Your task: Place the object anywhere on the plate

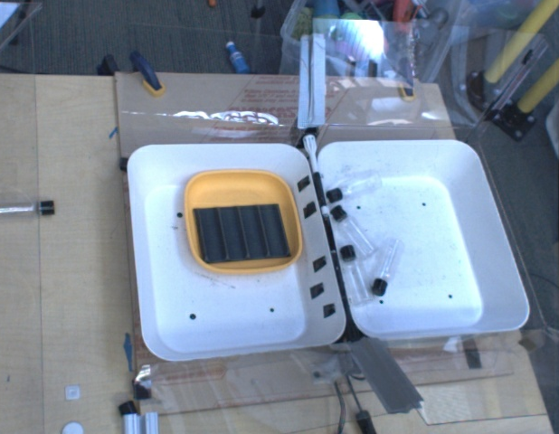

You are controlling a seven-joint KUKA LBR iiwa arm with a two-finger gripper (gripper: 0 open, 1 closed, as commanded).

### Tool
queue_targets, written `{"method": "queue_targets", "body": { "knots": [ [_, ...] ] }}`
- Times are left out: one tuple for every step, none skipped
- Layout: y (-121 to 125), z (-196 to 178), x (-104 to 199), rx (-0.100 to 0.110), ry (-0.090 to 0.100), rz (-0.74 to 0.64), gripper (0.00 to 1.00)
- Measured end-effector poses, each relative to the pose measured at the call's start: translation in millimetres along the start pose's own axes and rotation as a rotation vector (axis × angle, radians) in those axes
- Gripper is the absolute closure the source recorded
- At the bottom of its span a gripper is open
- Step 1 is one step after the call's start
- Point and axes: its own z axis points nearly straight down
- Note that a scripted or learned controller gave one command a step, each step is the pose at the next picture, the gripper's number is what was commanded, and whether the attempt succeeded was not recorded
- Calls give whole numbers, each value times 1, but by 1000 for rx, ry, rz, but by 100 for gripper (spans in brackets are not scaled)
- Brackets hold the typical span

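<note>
The dark grey rectangular ribbed block [241, 233] lies flat on the yellow rounded-square plastic plate [239, 179], toward the plate's near edge. Its top face shows parallel raised ridges divided by narrow grooves running front to back. The plate sits inside the left shallow white bin [162, 319], toward its far side. The right shallow white bin [483, 278] holds several clear plastic tubes with black caps [384, 265] near its left wall. How far the gripper is open, and whether it holds anything, cannot be told.
</note>
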Motion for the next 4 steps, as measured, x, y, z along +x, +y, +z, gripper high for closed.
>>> {"method": "queue_targets", "body": {
  "knots": [
    [10,1,-16,-7,-6,-328,100],
    [54,1,-32,-5,-5,-569,100],
    [55,22,-23,-2,-5,-878,100],
    [50,44,-16,0,-5,-1045,100]
  ]
}}
